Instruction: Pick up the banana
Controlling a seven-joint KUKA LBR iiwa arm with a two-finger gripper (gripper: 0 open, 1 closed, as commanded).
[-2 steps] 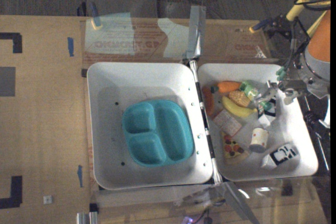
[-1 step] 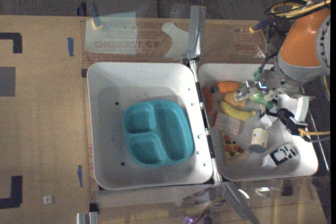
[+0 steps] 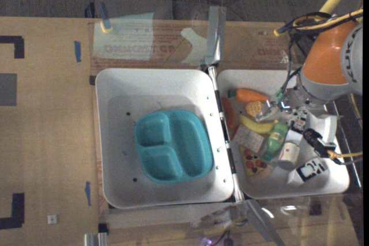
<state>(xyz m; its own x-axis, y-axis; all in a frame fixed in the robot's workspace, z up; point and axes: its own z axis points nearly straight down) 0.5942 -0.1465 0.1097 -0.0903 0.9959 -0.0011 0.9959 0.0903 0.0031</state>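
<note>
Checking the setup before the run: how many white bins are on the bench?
2. The left bin holds a teal tray; the right bin holds the banana and other items.

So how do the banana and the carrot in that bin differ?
The banana is yellow and curved; the carrot is orange and straighter, with a green end. The carrot lies nearer the bin's far edge, the banana below it toward the middle, close to the gripper. Both lie flat in the right bin among other items.

Carrot (image 3: 251, 94), corn (image 3: 254, 108) and bottle (image 3: 275, 139) crowd the banana (image 3: 255, 124).
</note>
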